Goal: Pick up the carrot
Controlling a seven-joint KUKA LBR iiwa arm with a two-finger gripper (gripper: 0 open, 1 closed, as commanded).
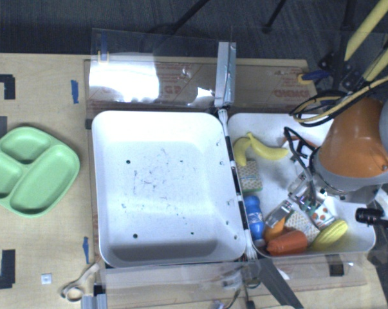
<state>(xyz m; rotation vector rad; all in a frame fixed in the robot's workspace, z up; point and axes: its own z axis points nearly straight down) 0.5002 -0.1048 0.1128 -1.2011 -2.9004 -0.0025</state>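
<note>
One small orange carrot (277, 224) lies low in the right white bin (364, 237), under the pincer (285, 212); whether it grips, I cannot tell. Reaching step; next, a confirmed grip before lifting.

The wooden bench (39, 89) carries two white bins (161, 185) and a green plate (31, 170).

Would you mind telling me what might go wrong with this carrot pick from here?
1. The carrot lies in the right bin's crowded front corner, so the gripper might catch the blue bottle or the yellow piece instead.
2. The bin wall beside the carrot may block the approach.
</note>
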